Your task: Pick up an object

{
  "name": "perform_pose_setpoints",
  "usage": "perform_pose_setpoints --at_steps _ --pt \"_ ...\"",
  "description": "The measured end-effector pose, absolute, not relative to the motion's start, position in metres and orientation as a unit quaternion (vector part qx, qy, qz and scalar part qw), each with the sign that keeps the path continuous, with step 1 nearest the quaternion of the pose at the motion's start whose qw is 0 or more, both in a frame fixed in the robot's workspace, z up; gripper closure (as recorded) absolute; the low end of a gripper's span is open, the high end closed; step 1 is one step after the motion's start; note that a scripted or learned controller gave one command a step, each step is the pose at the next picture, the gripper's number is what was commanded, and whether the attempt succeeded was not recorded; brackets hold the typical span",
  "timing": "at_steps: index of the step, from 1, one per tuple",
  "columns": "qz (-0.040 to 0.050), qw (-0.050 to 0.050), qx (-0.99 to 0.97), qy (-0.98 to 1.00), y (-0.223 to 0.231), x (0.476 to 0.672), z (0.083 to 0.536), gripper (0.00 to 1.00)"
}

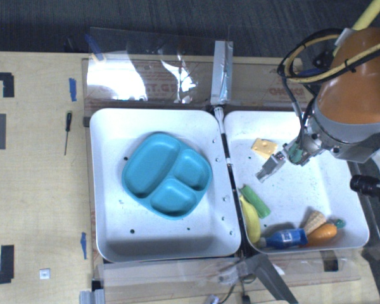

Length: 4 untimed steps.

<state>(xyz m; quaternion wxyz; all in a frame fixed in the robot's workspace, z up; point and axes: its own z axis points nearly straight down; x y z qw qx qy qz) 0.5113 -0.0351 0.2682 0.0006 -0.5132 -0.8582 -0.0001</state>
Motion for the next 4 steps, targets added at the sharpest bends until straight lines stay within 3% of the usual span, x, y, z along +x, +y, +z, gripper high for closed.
perform_pose_setpoints --at_steps 1,2,3,4 --pt "0.0025 0.003 -0.576 -0.817 -0.126 0.505 0.154 0.00" --pt "-0.0014 -0.002 -0.655 -0.756 -0.115 0.511 0.088 0.00" --pt "-0.0017 -0.002 -0.700 -0.714 -0.118 0.598 0.087 0.00" --pt "-0.0008 -0.001 -0.703 -0.711 -0.093 0.668 0.086 0.00"
